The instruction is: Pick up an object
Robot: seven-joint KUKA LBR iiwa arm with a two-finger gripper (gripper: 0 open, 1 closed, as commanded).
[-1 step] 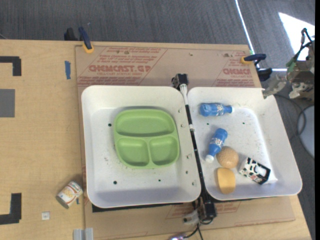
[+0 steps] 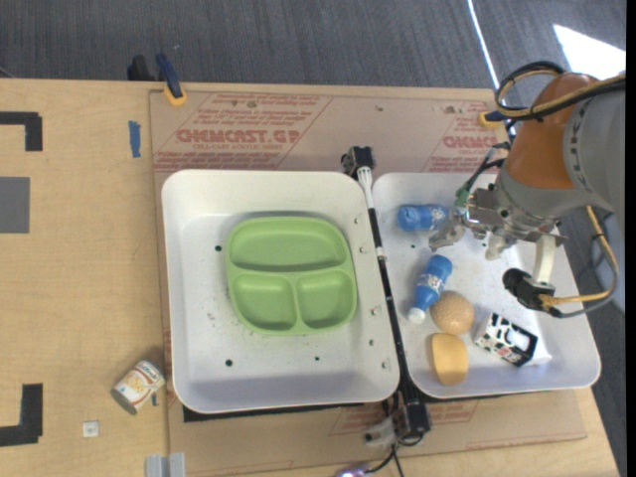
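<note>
Pincer [image 2: 494, 229] above glossy white bin [image 2: 576, 356]; crumpled blue bottle [image 2: 421, 217] beside.

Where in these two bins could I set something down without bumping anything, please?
The left bin has bare floor all around the green divided plate, widest along its near edge. The right bin is crowded: two blue bottles, a tan ball, a yellow block and a black-and-white item sit beside the arm.

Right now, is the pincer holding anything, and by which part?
Cannot be told. The pincer sits above the right bin, beside a blue bottle, with the wrist covering its tips. No object shows between them.
</note>
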